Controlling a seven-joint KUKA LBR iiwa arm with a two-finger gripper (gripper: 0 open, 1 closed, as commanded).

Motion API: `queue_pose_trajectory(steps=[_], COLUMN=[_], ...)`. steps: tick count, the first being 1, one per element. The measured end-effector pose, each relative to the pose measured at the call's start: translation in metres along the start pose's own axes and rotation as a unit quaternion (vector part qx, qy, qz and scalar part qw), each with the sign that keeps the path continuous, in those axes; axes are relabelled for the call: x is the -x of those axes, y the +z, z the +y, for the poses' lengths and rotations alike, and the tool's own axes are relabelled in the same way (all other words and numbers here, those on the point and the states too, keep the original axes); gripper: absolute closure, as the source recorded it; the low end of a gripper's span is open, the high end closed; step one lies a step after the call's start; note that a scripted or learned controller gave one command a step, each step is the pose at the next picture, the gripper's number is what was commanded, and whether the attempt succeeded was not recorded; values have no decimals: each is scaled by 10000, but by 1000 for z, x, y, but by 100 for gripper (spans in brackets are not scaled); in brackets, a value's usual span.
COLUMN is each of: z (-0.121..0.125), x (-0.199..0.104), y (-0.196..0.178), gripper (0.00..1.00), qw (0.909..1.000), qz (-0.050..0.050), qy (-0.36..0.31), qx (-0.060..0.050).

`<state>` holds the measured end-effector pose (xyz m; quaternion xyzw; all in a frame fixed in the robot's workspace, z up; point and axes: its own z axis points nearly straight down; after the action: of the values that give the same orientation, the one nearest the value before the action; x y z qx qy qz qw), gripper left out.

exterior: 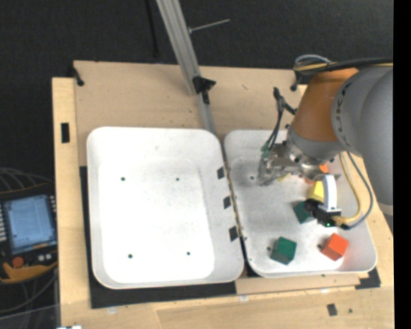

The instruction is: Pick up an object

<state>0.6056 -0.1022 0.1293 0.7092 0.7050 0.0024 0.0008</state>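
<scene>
My gripper (267,170) hangs over the upper left part of the right bin (260,214), low above its white floor. Under it I see nothing but bare bin floor. A dark green block (283,249) lies near the bin's front edge. To its right sits an orange block (333,246). Another green block (302,212) lies near the middle right, partly covered by the arm's cable and a white and yellow part (325,192). All three blocks lie apart from the gripper, toward the front right.
The left bin (154,204) lies beside the right one, with black clips (227,201) along the shared edge. A slanted metal pole (185,53) rises behind the bins. The grey arm with its orange band (318,112) covers the right bin's far right corner.
</scene>
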Motion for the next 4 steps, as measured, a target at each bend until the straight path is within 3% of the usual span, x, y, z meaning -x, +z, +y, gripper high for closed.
queue_pose_trajectory(steps=[2,4], z=[0,26], x=[-6,-100], y=[-114,-113], gripper=[100,100], qw=[10000,10000], qz=[-15,-3], qy=[-45,-68], qx=[16,-9])
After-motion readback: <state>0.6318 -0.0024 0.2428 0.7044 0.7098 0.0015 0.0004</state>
